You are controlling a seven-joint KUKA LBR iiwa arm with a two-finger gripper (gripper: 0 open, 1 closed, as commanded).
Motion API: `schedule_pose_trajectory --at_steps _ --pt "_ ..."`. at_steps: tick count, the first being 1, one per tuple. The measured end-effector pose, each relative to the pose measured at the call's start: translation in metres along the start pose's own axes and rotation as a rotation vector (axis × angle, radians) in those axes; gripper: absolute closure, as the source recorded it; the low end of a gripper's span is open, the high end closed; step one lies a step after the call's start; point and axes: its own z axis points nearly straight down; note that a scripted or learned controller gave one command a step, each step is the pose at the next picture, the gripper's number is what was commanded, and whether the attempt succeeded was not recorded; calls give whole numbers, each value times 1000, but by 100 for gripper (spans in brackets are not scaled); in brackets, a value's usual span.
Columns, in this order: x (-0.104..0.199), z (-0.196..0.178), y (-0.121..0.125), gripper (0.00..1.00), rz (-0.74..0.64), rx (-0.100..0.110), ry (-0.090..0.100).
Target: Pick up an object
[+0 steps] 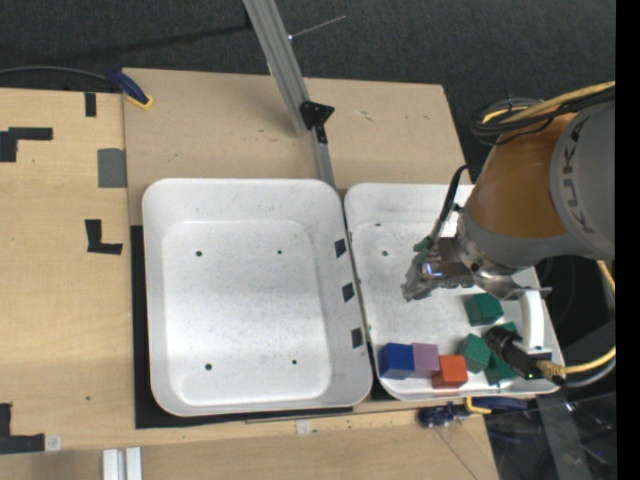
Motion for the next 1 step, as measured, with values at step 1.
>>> schedule_pose_trajectory --at_steps 1 --pt "56 -10 7 100 -1 -2 0"
